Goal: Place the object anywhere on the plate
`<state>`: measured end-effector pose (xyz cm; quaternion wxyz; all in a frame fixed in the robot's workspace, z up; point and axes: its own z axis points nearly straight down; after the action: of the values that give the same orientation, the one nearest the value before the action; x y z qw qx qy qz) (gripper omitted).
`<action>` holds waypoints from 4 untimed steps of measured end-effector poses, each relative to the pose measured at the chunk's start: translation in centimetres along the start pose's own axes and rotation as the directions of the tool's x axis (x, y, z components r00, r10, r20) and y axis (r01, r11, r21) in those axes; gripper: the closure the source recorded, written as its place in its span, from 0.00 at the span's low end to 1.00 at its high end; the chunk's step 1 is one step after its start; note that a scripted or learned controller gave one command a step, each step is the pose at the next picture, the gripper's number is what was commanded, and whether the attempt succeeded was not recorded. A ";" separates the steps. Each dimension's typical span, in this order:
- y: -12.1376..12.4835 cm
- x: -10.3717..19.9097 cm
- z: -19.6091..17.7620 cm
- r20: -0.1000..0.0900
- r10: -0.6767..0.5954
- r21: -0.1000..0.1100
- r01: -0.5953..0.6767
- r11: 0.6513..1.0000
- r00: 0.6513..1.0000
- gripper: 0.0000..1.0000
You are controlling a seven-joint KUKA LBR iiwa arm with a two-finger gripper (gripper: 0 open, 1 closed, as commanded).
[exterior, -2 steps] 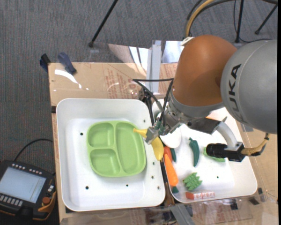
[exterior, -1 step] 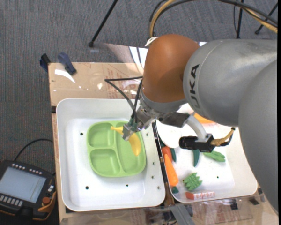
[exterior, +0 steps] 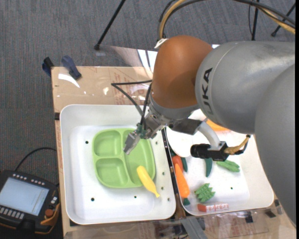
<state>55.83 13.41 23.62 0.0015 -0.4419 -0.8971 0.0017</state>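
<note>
A green divided plate (exterior: 117, 158) lies in the left white bin (exterior: 77, 183). A yellow banana-shaped object (exterior: 147, 180) rests slantwise on the plate's lower right corner, its tip reaching past the rim toward the bin floor. My gripper (exterior: 131, 143) hangs over the plate's upper right compartment, above and a little left of the yellow object and apart from it. Nothing shows held in it. The grey arm with its orange band (exterior: 182, 73) reaches in from the right and hides much of the bench behind.
The right bin (exterior: 256, 195) holds an orange carrot (exterior: 181, 179), a green leafy toy (exterior: 205, 192), a dark green pod (exterior: 209, 166), another green piece (exterior: 228, 165) and a small red-and-white item (exterior: 213, 208). A teach pendant (exterior: 20, 198) lies off the bench at lower left.
</note>
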 end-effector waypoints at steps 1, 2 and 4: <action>0.1 0.0 -0.8 -0.001 -0.004 0.003 0.004 1.000 1.000 1.00; 6.2 -0.4 7.7 -0.003 0.007 0.007 -0.007 1.000 1.000 1.00; 6.7 -4.5 6.0 0.004 -0.277 -0.005 0.277 0.961 0.961 1.00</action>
<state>63.88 13.92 17.54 -0.0007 -0.3121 -0.9500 -0.0002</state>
